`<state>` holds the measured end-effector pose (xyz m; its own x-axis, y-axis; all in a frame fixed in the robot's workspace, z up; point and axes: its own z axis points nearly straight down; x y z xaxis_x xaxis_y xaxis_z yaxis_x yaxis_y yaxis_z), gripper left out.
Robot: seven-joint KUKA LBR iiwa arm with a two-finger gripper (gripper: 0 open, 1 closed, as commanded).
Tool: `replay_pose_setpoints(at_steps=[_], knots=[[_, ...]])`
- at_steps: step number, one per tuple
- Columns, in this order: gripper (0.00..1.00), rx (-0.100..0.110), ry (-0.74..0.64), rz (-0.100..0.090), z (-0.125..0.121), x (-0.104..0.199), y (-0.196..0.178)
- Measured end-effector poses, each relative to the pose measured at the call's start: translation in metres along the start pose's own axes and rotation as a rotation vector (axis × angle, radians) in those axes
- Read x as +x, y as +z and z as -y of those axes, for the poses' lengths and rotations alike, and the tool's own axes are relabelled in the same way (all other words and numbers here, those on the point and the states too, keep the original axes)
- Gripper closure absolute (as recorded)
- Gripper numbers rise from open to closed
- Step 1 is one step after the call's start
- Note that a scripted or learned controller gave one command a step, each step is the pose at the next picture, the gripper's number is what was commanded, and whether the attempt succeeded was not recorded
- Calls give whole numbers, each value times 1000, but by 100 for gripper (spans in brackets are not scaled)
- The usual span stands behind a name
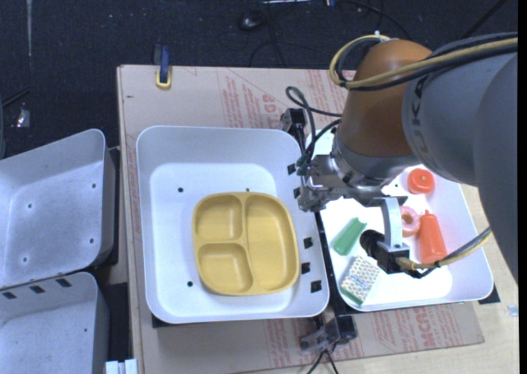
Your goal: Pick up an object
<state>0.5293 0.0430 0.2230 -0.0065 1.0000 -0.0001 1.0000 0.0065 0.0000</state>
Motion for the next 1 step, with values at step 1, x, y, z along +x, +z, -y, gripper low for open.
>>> replay_pose_setpoints(at_steps=[1], knots=[[100, -3, -1, -1, -13, 49, -12]])
